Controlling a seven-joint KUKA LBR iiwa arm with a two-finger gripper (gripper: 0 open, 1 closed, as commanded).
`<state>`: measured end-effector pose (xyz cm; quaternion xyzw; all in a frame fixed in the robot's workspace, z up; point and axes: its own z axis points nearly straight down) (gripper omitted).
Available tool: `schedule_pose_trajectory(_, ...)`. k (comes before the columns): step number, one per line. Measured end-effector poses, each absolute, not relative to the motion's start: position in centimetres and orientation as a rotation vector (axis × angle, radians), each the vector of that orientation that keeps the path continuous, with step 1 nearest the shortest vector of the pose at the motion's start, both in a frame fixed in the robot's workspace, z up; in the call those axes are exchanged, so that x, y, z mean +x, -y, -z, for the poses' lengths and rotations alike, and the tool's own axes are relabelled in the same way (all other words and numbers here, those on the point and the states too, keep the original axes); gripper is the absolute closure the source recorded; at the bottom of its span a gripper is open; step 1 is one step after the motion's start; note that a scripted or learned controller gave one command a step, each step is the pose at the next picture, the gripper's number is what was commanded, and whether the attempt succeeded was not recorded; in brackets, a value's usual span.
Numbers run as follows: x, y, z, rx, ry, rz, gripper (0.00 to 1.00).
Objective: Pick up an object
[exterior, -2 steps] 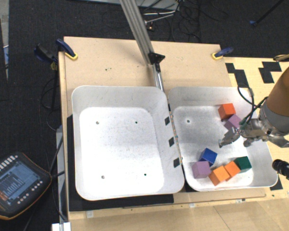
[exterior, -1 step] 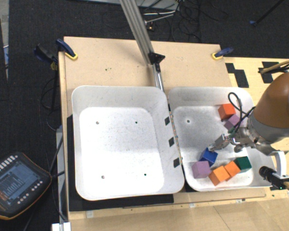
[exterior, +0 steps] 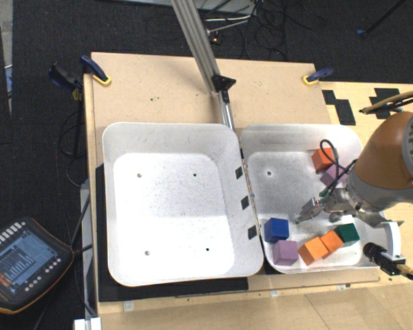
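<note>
My gripper (exterior: 310,212) hangs over the middle of the right bin (exterior: 275,143), reaching in from the right, with bare bin floor under its tip. A blue cube (exterior: 276,229) lies just below and left of it, with a purple cube (exterior: 285,251) in front of that. An orange block (exterior: 316,247) and a green block (exterior: 346,235) sit at the bin's front right, close under the wrist. Another orange block (exterior: 323,159) and a small purple piece (exterior: 328,175) lie at the far right, partly behind a cable.
The left bin (exterior: 124,143) stands beside the right one, their rims meeting in the middle. A metal pole (exterior: 199,40) slants down to the back edge between the bins. A teach pendant (exterior: 20,260) lies on the floor at lower left.
</note>
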<state>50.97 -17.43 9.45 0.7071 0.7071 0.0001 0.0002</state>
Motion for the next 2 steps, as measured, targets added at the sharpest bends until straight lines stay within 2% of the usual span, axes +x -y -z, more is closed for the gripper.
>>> schedule_pose_trajectory(1, 51.0, 17.4, -10.6, 2.220, -2.219, -0.003, 1.00)
schedule_pose_trajectory(2, 52.0, 17.4, -15.2, 2.214, -2.221, -0.004, 1.00)
